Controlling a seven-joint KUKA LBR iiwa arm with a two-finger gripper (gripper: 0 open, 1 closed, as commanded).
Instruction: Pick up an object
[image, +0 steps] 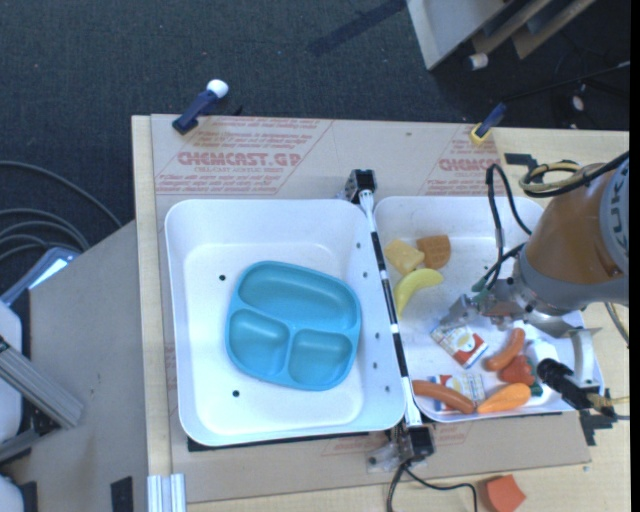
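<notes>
The right bin (455, 208) holds several toy foods: a yellow chunk (403, 256), an orange-brown chunk (435, 249), a yellow banana (415, 286), a red-and-white packet (461, 345), a red sausage (504, 350), a red tomato (518, 372), an orange carrot (503, 398) and a second sausage (440, 394). My gripper (468, 309) hangs low over the middle of this bin, just above the packet's upper left corner and to the right of the banana. The arm's orange band (572, 245) covers the bin's right side.
A blue three-compartment plate (293, 325) lies in the left bin (190, 250). A black divider clamp (361, 184) sits between the bins. A blue-and-white tool (200, 106) and a yellow-tipped tool (488, 122) lie at the bench's back edge. Cables (547, 176) run near the arm.
</notes>
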